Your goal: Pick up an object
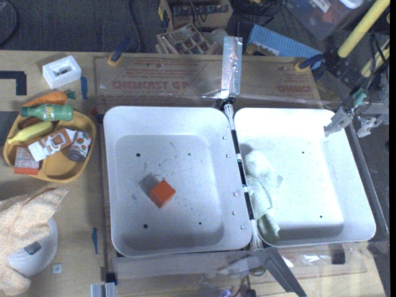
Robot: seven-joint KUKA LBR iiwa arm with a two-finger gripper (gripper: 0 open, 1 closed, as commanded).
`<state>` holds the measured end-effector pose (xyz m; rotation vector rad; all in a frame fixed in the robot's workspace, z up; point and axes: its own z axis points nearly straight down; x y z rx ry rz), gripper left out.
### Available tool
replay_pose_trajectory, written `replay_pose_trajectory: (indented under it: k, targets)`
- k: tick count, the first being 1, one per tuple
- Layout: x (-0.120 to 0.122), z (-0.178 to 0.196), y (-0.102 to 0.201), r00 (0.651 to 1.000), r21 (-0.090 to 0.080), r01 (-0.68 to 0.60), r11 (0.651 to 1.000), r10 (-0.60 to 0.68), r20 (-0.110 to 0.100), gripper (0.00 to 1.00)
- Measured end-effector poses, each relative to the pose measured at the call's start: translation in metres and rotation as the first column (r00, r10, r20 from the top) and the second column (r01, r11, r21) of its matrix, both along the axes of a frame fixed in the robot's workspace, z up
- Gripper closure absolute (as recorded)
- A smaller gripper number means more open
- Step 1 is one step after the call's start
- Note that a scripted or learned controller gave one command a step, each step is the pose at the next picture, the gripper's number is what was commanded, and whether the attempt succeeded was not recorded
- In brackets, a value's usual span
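Yellow plastic is catching the eye at the left edge of the frame, where a bowl (62, 172) is sitting on the bench (37, 73) crowded with toy food, likely parked outside the bins to be out of the arm's reach. Below it a pale cloth (31, 228) is lying crumpled, its lower part running off the frame. Further right, the left bin (124, 129) is holding an orange block (163, 193) near the middle of its floor, lying flat and well apart from the walls, which I judge is leaving it easy to approach from above. In the right bin (346, 184) a whitish soft thing (260, 178) is lying against the left wall, washed out by glare, so its kind is hard to tell. At the upper right the hand (341, 121) is hovering over that bin's rim, blurred and partly cut off; whether it is open or closed I cannot tell, and nothing is showing in its grip
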<state>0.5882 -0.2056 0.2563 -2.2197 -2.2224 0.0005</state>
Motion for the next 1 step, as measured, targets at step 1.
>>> replay_pose_trajectory:
  k: [1]
  targets:
    - [-0.0195, 0.0563, -0.0174, 0.992, -0.003, 0.13, 0.992, -0.13, 0.004, 0.0]
